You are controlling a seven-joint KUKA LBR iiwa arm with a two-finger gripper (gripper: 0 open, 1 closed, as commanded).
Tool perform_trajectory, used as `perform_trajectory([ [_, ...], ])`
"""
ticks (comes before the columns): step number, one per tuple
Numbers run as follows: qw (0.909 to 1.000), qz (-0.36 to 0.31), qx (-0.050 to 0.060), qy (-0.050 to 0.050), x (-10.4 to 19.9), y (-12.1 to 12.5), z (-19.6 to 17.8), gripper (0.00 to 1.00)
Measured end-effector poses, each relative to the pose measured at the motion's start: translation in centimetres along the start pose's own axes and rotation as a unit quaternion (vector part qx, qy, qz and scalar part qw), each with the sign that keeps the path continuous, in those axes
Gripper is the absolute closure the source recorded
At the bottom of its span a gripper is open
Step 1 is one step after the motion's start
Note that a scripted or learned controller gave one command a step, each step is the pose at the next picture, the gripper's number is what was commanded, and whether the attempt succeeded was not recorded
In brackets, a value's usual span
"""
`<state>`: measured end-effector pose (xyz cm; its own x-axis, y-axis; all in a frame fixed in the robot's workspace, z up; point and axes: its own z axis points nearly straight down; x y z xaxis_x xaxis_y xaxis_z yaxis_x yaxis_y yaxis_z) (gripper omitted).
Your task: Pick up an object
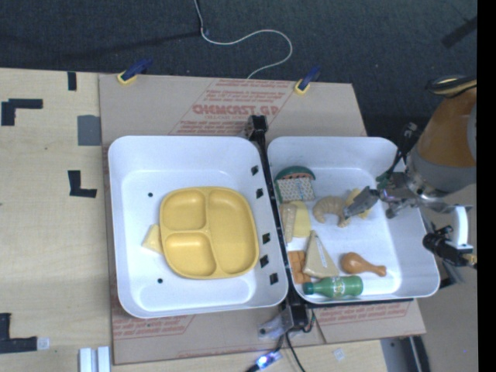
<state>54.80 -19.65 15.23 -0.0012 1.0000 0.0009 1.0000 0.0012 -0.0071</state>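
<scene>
Even, fairly bright light, soft shadows, mild glare on the white bins [124,208], slightly soft focus throughout.

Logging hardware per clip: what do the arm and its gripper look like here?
The arm is grey with a broad orange band above the wrist. The gripper is slim, dark grey metal with a yellowish tip. A black-and-white fitting sits beside the wrist.

Reaching in from the right, orange-banded wrist angled down and leftward, claw [358,205] low (finger spacing too blurred to judge).
</scene>
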Motion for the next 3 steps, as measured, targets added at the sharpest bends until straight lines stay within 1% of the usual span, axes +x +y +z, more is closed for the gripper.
perform_trajectory([
  [1,1.0,0.0,0.0,0.0,-0.3,-0.3,6.4,0.0],
  [2,1.0,0.0,-0.004,-0.001,-0.2,-0.3,6.7,0.0],
  [3,1.0,0.0,-0.005,-0.002,-0.3,-0.2,5.7,1.0],
])
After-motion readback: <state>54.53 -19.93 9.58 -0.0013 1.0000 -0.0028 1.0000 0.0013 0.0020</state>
